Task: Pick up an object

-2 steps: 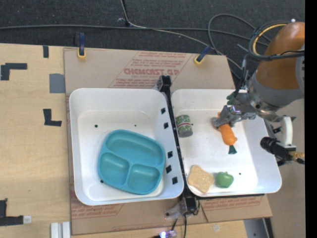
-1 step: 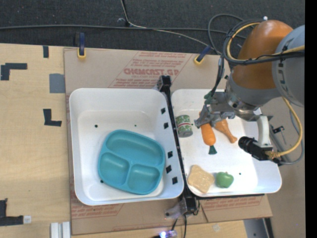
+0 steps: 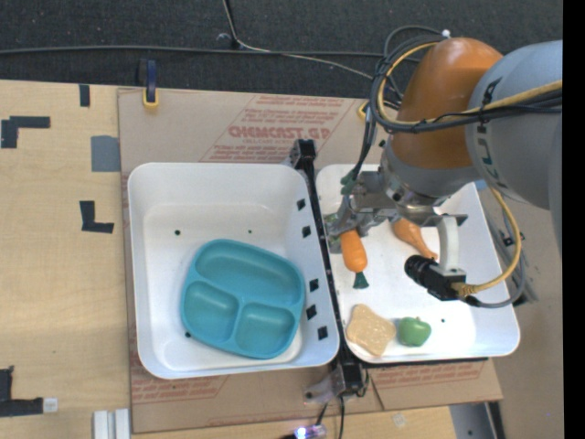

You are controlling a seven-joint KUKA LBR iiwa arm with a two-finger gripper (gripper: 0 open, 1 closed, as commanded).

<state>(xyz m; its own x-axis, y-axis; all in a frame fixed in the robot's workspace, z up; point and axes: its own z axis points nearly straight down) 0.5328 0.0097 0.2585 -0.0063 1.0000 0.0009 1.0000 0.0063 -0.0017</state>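
Carrot (image 3: 353, 251) lies in the right bin (image 3: 484, 337), close against the divider (image 3: 315, 236) that runs between the two bins, orange body pointing up toward the arm and its small green top (image 3: 362, 281) on the side nearer the camera. Directly above the carrot's upper end sits the hand (image 3: 352, 219), hanging low under the grey and orange wrist (image 3: 439, 90); whether it is released or clenched I cannot tell, and the carrot seems to rest on the bin floor rather than in any grasp. To the right of the carrot, a second orange piece (image 3: 413, 236) shows partly from beneath the arm. Farther right of the carrot and a little nearer the camera, a black cylindrical part (image 3: 431, 277) with a cable hangs over the bin. Nearer the camera than the carrot, a tan cracker-like piece (image 3: 370, 330) lies by the front wall, with a green pepper-like toy (image 3: 414, 331) just beside it. Left of the carrot, across the divider, the left bin (image 3: 146, 190) holds a blue sectioned tray (image 3: 242, 297). Both bins stand on a cardboard sheet (image 3: 265, 126) on the wooden worktop (image 3: 55, 245)
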